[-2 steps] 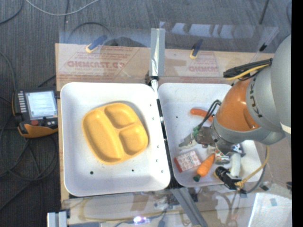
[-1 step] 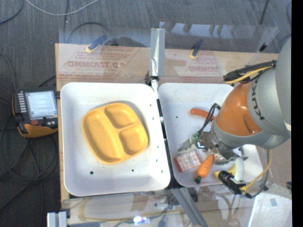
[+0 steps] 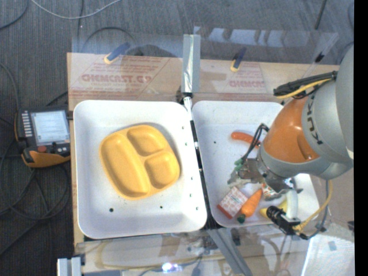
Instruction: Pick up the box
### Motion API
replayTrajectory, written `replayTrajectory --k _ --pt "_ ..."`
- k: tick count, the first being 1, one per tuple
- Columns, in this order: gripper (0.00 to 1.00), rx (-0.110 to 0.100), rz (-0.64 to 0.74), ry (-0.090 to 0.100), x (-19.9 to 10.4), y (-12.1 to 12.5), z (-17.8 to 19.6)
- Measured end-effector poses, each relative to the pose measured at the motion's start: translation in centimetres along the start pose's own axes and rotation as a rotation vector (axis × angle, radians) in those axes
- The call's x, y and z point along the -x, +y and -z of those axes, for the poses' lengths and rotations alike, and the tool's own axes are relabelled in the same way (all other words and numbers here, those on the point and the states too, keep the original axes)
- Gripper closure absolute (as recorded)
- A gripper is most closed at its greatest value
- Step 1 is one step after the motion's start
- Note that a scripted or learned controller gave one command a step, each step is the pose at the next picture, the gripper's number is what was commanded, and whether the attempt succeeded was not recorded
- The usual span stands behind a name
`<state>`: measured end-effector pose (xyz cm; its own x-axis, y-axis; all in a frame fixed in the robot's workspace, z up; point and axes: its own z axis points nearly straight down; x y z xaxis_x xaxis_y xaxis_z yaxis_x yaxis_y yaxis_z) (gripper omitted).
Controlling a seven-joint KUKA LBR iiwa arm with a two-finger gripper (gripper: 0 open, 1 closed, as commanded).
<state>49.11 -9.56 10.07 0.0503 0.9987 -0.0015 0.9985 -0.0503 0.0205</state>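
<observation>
The box (image 3: pixel 232 202) is a small red and white carton lying near the front edge of the right bin (image 3: pixel 215 148). An orange carrot-shaped toy (image 3: pixel 250 203) lies right beside it, touching its right side. My gripper (image 3: pixel 248 175) hangs low in the right bin, just above and behind the box and the carrot. The wrist with its orange band (image 3: pixel 293 134) covers much of the bin's right half.
A yellow three-compartment tray (image 3: pixel 141 160) lies in the left bin (image 3: pixel 86 211). A thin orange piece (image 3: pixel 242 136) lies at the back of the right bin. A white and yellow item (image 3: pixel 286 200) sits at its front right corner. A handheld pendant (image 3: pixel 43 132) rests left of the bench.
</observation>
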Motion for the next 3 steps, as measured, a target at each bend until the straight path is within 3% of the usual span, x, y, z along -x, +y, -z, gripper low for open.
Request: replayTrajectory --k 1,2,3 --pt "1.0 -0.023 -0.192 -0.005 -2.8 -0.6 12.2" --pt "0.0 -0.023 -0.192 -0.005 -2.8 -0.6 12.2" --pt "0.0 -0.025 -0.222 -0.004 -5.1 0.5 8.2"
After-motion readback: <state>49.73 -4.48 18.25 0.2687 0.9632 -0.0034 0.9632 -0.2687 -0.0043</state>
